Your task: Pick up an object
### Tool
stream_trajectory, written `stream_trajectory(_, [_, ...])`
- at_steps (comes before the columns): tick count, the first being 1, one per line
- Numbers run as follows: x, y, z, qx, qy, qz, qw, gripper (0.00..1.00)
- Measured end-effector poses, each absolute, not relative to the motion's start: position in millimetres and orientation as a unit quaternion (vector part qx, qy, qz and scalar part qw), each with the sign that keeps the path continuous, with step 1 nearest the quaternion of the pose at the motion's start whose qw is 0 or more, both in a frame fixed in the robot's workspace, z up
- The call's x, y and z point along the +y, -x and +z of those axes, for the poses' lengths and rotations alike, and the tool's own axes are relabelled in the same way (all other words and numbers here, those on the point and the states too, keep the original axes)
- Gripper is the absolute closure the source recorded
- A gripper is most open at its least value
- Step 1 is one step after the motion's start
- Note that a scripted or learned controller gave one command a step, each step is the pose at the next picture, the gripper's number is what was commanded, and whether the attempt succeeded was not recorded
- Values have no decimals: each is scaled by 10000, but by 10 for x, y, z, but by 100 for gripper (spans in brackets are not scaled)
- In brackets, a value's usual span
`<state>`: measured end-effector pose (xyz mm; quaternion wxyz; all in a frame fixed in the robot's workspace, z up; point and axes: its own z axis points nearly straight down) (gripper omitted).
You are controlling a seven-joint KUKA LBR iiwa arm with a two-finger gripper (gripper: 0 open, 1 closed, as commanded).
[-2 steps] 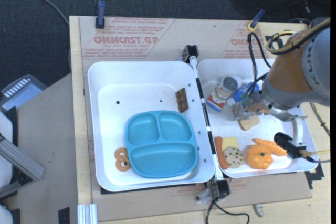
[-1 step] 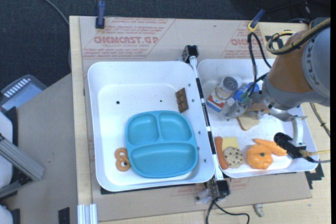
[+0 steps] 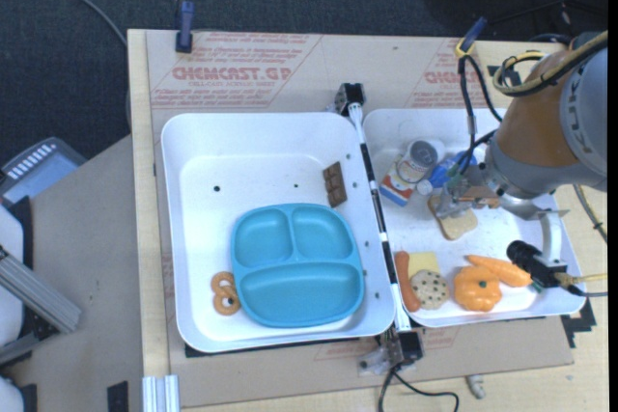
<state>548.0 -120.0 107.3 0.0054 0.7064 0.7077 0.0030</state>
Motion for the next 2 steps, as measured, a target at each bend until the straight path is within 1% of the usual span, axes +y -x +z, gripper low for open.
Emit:
stream_trajectory(1, [-887, -5113, 1846, 7073, -7069, 1, 2, 100])
stream_trajectory(2, [-1108, -4978, 1646, 7068, -7074, -6, -7, 100])
